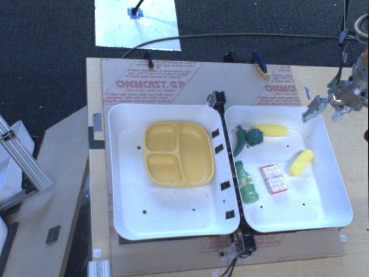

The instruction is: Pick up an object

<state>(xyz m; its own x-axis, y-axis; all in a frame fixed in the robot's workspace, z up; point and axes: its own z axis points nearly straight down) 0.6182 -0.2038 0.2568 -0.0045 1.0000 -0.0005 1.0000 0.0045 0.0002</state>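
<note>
Objects for picking lie in the right bin [337,172], all below and to the left of the gripper [324,107], which hangs over that bin's far right corner at the end of the arm [360,68]. Whether its fingers stand apart or together cannot be told from this slant (the metal parts blur into one another), and nothing shows between them. Nearest to it, down and a little left, is a small yellow piece [301,162], tilted. Farther left along the bin's far side lies a corn cob [269,131], its end touching a green broccoli-like piece [254,136], with a dark green pepper [240,141] just beside that, near the divider. Lower still sit a red-and-white packet [274,179] and, to its left, a green bottle [247,182] lying lengthwise along the divider. Well apart from the gripper, across the divider, the left bin [130,212] holds a yellow compartment plate [178,153] resting flat.
</note>
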